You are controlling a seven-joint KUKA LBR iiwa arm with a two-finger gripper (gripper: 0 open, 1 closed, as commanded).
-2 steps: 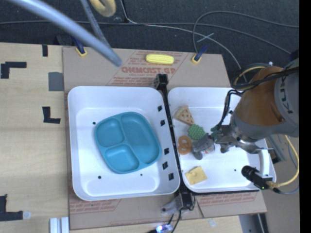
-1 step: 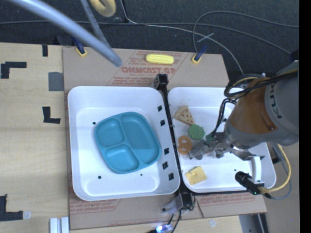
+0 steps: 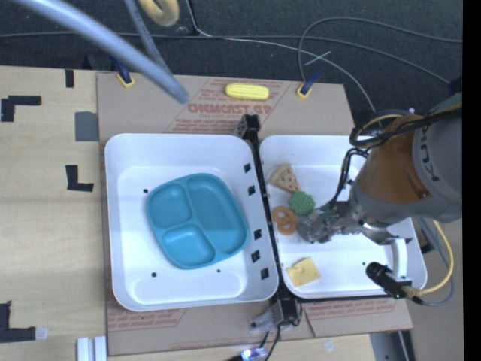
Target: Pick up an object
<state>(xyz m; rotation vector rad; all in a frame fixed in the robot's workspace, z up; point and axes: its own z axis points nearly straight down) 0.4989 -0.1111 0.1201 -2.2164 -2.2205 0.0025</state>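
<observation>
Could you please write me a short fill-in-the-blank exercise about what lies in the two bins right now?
1. The blue divided plate lies in the ____ bin.
2. The pretzel lies directly beside the ____ broccoli piece.
3. The gripper is down in the ____ bin, next to the broccoli piece.

Missing words: left; green; right
</observation>
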